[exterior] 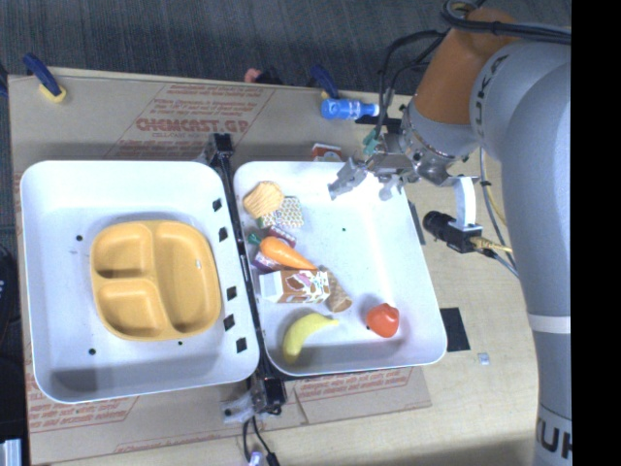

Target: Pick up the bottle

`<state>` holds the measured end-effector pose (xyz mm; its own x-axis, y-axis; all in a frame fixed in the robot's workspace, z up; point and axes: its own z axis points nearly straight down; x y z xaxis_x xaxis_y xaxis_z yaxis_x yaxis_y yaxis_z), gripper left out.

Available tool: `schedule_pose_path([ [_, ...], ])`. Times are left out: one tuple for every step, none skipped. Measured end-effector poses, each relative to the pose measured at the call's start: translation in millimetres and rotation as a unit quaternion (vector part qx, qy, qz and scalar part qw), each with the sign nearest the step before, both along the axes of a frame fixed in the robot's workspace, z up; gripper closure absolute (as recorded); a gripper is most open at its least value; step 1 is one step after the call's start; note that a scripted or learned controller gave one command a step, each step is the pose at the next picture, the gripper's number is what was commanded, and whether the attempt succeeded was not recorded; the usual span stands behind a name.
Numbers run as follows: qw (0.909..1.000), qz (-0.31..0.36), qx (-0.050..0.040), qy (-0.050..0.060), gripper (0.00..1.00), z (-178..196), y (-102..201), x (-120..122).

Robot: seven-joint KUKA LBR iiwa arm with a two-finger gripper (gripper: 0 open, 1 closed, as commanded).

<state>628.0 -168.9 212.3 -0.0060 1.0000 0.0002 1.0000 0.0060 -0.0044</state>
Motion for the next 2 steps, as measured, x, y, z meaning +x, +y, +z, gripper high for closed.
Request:
schedule_pose_path([
  [1.0, 0.003, 0.0003, 0.001, 1.0, 10.3, 0.6, 0.4],
  [0.9832, 0.183, -0.0005, -0.002, 1.0, 74.2, -42.6, -49.1],
])
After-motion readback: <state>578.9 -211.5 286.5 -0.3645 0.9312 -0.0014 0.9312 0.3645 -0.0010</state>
